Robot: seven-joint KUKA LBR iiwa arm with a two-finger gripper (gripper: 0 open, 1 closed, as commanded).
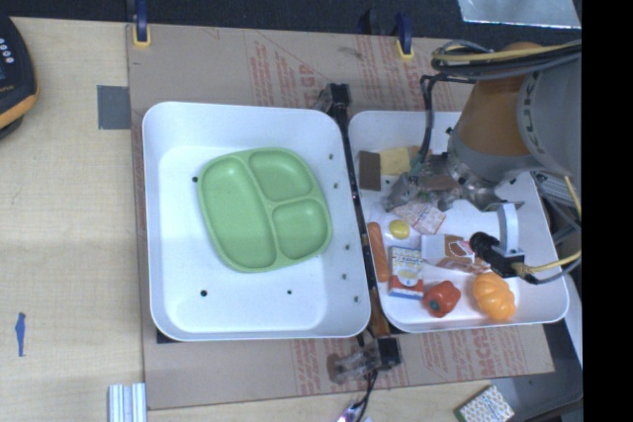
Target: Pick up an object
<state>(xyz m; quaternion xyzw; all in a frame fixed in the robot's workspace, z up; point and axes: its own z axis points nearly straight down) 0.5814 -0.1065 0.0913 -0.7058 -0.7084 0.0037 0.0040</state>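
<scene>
The right bin (pixel 554 311) holds several small toy foods. Among them are a brown block (pixel 370 169), a yellow block (pixel 396 159), an orange-red stick (pixel 376 250) along the left wall, a small yellow disc (pixel 399 229), a white carton (pixel 406 270), a red pepper (pixel 442 296) and an orange fruit (pixel 494 296). My gripper (pixel 413 187) is low over the bin's upper middle, just right of the brown block and above a pink-white packet (pixel 427 217). The wrist hides whatever lies under it.
The left bin (pixel 168 301) holds a green divided plate (pixel 264 207). The two bins share a narrow ridge (pixel 352 212). A black cable (pixel 514 264) loops over the right bin. The arm's body (pixel 524 128) covers that bin's upper right.
</scene>
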